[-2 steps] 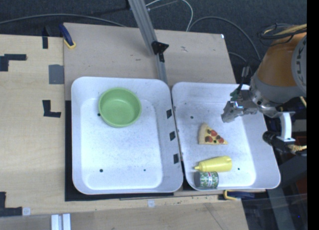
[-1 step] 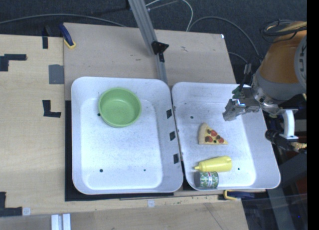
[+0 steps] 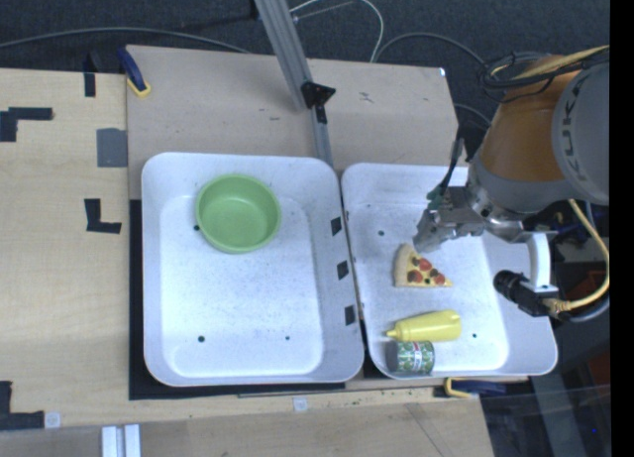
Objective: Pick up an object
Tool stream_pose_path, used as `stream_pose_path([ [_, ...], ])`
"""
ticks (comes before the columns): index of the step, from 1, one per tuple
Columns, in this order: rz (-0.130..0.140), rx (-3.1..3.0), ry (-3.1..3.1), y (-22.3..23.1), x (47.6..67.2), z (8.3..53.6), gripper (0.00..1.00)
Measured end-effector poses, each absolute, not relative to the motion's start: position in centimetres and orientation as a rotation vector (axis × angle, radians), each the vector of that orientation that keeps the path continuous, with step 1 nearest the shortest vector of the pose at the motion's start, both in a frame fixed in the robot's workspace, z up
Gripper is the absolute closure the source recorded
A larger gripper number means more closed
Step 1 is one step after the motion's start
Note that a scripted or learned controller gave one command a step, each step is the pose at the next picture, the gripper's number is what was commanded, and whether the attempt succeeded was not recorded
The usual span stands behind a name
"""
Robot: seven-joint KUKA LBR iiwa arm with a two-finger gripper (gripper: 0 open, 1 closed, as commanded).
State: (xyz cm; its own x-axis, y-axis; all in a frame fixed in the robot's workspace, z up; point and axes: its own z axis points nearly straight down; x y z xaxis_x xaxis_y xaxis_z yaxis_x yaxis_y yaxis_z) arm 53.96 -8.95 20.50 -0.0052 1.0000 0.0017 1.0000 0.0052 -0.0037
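A toy pizza slice [image 3: 418, 270] lies in the middle of the right bin [image 3: 381, 197]. Nearer the front of that bin a yellow mustard bottle [image 3: 427, 326] lies on its side, and a small green can [image 3: 410, 357] rests against the front rim. A green bowl [image 3: 238, 212] stands at the back of the left bin [image 3: 248, 336]. My gripper [image 3: 428, 237] hangs low over the right bin, just behind and to the right of the pizza slice, close to its upper edge. Nothing shows between the fingers.
The grey arm with its orange band [image 3: 530, 148] reaches in from the right above the right bin's far side. A slanted metal pole [image 3: 287, 39] crosses the bench behind the bins. Cables [image 3: 584, 286] hang at the right rim.
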Motion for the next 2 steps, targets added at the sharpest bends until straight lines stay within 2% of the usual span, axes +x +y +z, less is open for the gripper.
stream_pose_path([
  [2,0.001,-2.21,-2.227,1.5,50.1,21.3,1.0],
])
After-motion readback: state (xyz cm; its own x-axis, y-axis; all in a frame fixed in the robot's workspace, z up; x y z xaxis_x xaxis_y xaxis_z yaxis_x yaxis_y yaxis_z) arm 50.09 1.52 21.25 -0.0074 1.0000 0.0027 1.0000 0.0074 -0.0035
